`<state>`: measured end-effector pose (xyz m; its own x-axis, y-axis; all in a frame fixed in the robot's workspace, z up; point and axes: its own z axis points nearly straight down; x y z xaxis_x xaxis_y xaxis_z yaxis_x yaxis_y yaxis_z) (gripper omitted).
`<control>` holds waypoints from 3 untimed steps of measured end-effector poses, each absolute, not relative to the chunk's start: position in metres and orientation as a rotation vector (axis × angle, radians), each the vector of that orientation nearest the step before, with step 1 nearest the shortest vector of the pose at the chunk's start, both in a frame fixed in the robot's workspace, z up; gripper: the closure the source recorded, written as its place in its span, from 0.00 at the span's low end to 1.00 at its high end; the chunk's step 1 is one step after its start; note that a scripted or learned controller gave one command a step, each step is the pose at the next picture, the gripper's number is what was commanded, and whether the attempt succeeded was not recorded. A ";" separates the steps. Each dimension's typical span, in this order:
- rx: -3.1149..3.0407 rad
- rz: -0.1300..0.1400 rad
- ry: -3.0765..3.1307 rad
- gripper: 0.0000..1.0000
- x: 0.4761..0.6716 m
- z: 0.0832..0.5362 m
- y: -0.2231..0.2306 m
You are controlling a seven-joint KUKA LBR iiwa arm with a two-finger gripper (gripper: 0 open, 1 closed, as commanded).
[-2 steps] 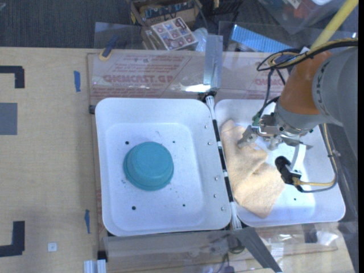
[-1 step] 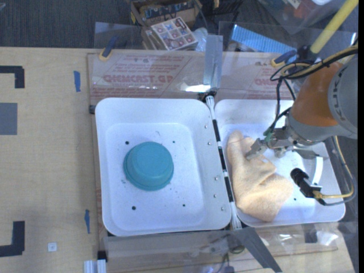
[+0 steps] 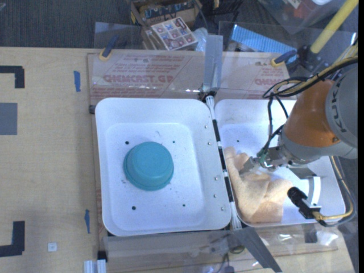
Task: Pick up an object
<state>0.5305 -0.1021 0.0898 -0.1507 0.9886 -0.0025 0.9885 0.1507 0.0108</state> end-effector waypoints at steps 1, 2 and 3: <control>1.656 0.002 2.664 0.00 0.526 0.185 -0.086; 1.788 0.002 2.581 0.00 0.499 0.097 -0.123; 2.005 0.010 2.402 0.00 0.574 0.091 -0.125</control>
<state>0.5738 -0.1248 0.0912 -0.1785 0.9839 -0.0054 0.9838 0.1785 0.0129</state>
